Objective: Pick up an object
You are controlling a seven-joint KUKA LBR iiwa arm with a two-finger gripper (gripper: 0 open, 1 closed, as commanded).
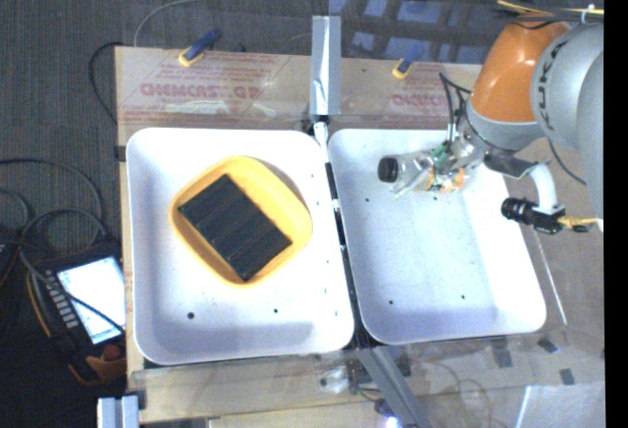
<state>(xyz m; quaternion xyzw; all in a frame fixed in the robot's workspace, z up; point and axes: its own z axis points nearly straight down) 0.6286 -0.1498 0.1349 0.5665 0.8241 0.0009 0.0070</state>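
Note:
A yellow, rounded object with a black ribbed rectangle on top [238, 223] lies in the middle of the left bin [157, 318]. My gripper [404, 173] hangs low over the far part of the right bin [461, 298], pointing left towards the divider. A small dark round part [388, 168] shows at its left end; whether that belongs to the gripper or is a separate thing is unclear. The gripper is well to the right of the yellow object, a bin apart.
The arm's orange band [510, 73] and grey wrist fill the upper right. A black knob [520, 211] sticks out by the right bin's right wall. A cardboard sheet [216, 87] lies behind the bins. A tablet [83, 294] sits on the floor at left.

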